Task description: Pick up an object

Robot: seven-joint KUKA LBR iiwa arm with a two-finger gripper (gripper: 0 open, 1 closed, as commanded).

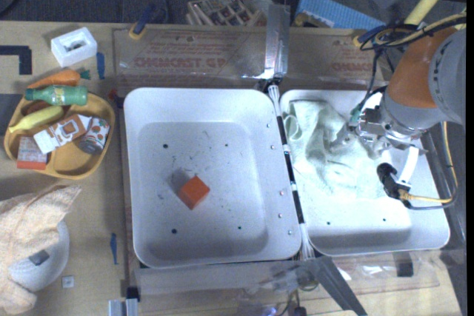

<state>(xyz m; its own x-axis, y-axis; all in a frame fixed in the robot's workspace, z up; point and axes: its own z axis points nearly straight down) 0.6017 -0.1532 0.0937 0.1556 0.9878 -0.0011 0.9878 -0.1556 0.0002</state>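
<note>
Pale green cloth (315, 131), crumpled and soft, lies heaped in the upper left of the right bin (385, 229), and we're looking at the gripper (354, 131) hanging right at its edge, low over the bin. Whether it holds anything we cannot tell, since the wrist hardware blocks that end. The arm (437, 78) comes in from the right, grey metal with its orange band, and its upper part is cut off at the frame edge; black and yellow cables loop beneath the wrist over the bin floor. Over in the left bin (148, 122), smooth white plastic with rounded corners and a few dark specks, we've got an orange block (195, 192) sitting alone near the middle, boxy and matte, well apart from the gripper. Beside it a small grey patch could be shadow or a second piece; we can't make it out. Off to the far left a yellow bowl (74, 168) holds toy food, partly overlapping, with a beige cloth (37, 226) below it running out of view.
</note>
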